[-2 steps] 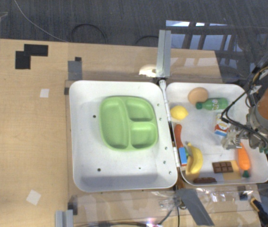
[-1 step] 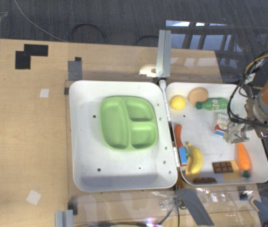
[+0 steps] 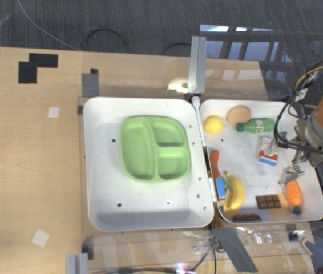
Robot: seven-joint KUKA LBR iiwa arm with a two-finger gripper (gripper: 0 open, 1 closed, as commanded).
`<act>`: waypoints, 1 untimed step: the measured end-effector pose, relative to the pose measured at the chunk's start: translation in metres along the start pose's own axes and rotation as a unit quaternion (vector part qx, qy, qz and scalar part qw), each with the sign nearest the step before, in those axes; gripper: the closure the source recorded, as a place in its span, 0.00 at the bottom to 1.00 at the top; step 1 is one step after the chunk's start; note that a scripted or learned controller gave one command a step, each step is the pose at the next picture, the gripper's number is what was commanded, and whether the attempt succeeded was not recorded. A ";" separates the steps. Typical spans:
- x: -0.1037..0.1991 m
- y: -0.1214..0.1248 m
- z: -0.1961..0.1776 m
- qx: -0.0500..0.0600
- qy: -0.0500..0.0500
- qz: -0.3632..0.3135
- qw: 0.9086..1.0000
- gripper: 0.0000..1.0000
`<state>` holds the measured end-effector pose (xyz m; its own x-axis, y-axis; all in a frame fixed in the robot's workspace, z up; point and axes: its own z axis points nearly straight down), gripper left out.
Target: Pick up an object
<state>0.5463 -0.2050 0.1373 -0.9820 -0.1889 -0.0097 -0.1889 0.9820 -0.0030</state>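
The arm came in from the right, and its end effector (image 3: 294, 173) hung low over the right side of the right bin (image 3: 247, 153), just above and touching or nearly touching the carrot (image 3: 294, 194). Its metal tips were too small and cluttered against the bin floor to judge, so I cannot tell how wide it stood or whether it had hold of anything.

The right bin was crowded. A lemon (image 3: 213, 124), a brown egg-shaped item (image 3: 238, 115) and a green bottle (image 3: 256, 126) lay along the far side. A small red, white and blue carton (image 3: 267, 156) lay near the middle, just left of the end effector. A banana (image 3: 235, 192) lay at the near left beside a blue block (image 3: 220, 188) and a red stick-like piece (image 3: 214, 161). A chocolate bar (image 3: 271, 201) lay near the carrot, with a dark flat piece (image 3: 246, 217) by the near rim. The left bin (image 3: 101, 210) carried only a green divided plate (image 3: 153, 148).

The likeliest target appeared to be the carrot, close to the bin's right wall. The risk from here was a missed or partial grip: the carrot's tapered, rounded shape could squirt out sideways as the tips closed, or roll toward the chocolate bar. The nearby wall also left little room, so one tip might catch the rim and push the bin on the tabletop (image 3: 30, 170).
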 end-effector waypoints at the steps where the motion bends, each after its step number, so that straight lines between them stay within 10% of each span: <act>1: 0.036 0.006 0.046 0.003 -0.004 0.039 0.999 0.00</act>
<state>0.5100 -0.2061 0.0913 -0.9936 -0.1111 -0.0186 -0.1110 0.9938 -0.0072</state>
